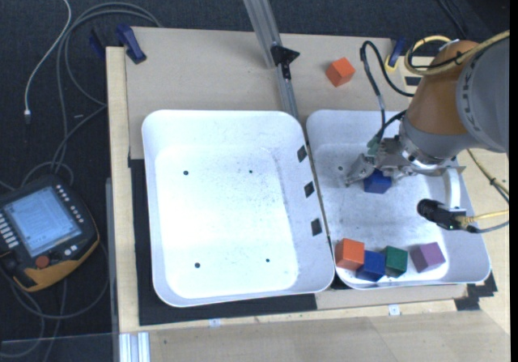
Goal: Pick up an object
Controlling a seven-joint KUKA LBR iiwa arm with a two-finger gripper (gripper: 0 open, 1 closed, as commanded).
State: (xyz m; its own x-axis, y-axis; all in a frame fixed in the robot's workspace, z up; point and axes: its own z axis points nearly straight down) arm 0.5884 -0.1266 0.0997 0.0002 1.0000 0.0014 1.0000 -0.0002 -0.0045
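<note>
Under the wrist, pincer [374, 176] half hidden — clenched or released, can't tell — touching blue block [377, 184].

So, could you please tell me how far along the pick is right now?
Done: the end effector has reached the right bin, at a blue block. In hand: nothing visibly lifted; whether the block is gripped is unclear. Left: securing and raising it. Four blocks sit along the bin's near edge.

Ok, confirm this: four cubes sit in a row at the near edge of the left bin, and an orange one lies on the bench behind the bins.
Wrong bin. The camera view shows the four cubes in a row at the near edge of the right bin, not the left bin. The orange cube does lie on the bench behind the bins.
</note>
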